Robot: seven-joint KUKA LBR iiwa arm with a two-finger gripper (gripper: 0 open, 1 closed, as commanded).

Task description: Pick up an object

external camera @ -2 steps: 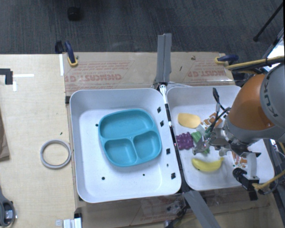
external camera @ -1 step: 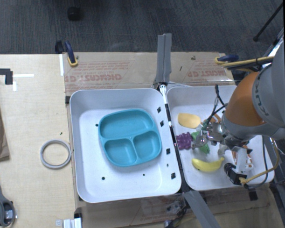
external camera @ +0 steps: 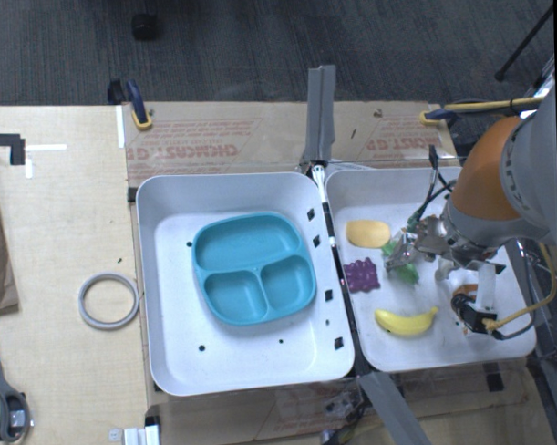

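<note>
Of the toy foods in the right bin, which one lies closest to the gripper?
The green toy, right at the gripper. The purple grapes, yellow lemon and banana all lie clearly apart from it.

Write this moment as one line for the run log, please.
arm: over right bin | tool: at green object | nearby: purple grapes, banana, yellow object | left bin: blue tray
</note>
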